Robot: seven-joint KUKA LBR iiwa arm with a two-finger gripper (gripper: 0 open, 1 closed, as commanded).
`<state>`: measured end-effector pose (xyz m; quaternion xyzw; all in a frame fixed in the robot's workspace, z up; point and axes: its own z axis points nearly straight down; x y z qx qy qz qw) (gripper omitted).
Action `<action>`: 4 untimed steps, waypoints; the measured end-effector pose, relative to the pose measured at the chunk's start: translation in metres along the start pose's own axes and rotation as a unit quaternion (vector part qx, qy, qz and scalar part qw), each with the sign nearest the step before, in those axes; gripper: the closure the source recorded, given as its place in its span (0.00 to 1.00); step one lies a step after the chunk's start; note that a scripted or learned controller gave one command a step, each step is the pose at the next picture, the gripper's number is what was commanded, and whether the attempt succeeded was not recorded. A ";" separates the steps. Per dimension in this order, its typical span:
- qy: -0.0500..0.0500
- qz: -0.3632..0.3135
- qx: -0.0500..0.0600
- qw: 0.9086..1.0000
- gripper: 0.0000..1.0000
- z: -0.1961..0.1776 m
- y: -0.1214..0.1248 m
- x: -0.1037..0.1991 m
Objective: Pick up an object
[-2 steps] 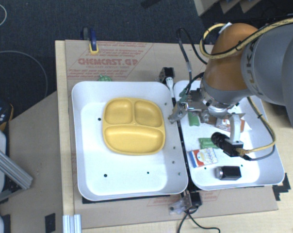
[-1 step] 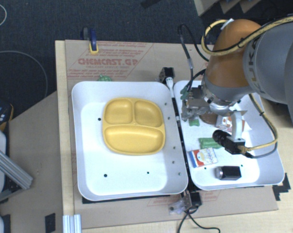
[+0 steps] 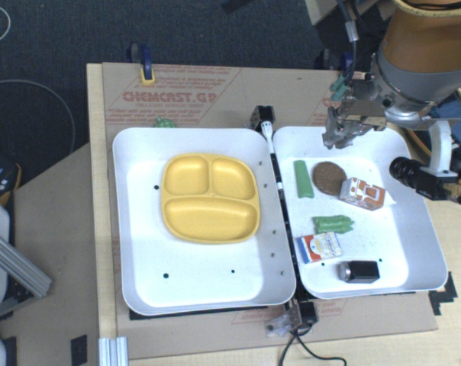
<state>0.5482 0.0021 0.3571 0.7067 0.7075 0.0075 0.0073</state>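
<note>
1. Brown round disc (image 3: 329,177) lying flat in the right bin (image 3: 421,239), toward its far side, just below the gripper (image 3: 342,137) and not touching it.
2. Gripper hanging over the far edge of the right bin, nothing between its tips; whether the tips stand apart or together, cannot tell at this size.
3. Just left of the disc, a green stick (image 3: 303,179) lying lengthwise; just right, touching or nearly so, a small brown-and-white packet (image 3: 362,193).
4. Nearer the front: a green leafy piece (image 3: 333,223), a small printed carton (image 3: 320,247) beside the bin's left wall, and a black block (image 3: 359,271) at the front edge.
5. In the left bin (image 3: 139,265), a yellow divided plate (image 3: 211,197), three compartments, sitting upright in the middle.
6. Under both bins, a cardboard sheet (image 3: 177,94) with red lettering, a blue-and-yellow clamp (image 3: 145,61) at its far edge.
7. Grey arm with orange band (image 3: 425,44) coming in from the upper right.
</note>
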 end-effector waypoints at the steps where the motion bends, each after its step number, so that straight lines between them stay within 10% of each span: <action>1: 0.001 0.001 0.012 1.000 1.00 -0.008 -0.071 -0.008; 2: 0.000 -0.002 0.017 1.000 1.00 0.090 -0.072 0.055; 4: 0.000 0.001 0.006 1.000 1.00 -0.061 -0.067 0.067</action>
